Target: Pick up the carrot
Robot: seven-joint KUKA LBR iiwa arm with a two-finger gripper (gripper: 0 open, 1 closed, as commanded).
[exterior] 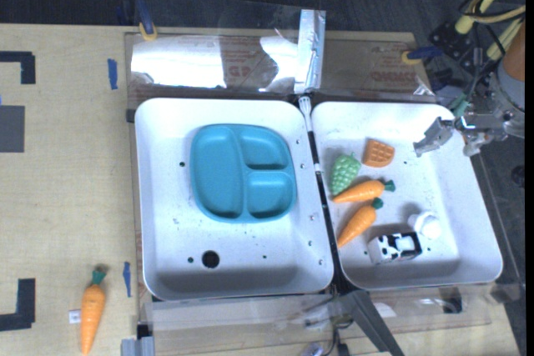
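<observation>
Two orange carrots with green tops lie in the right bin (480, 258). One carrot (360, 191) sits near the bin's middle, and the other carrot (358, 223) lies just below it, slanting toward the divider. A third carrot (92, 308) rests on the bench outside the bins, at the lower left. My gripper (451, 141) hangs over the right bin's upper right corner, well right of and above the carrots. It is open, with nothing between its fingers.
In the right bin, an orange waffle-like piece (378, 152) and a green textured piece (345, 172) lie beside the carrots. A black-and-white cow-patterned bottle (403, 242) lies lower down. The left bin (158, 204) holds a blue divided plate (244, 171). Cables (484, 4) hang at the upper right.
</observation>
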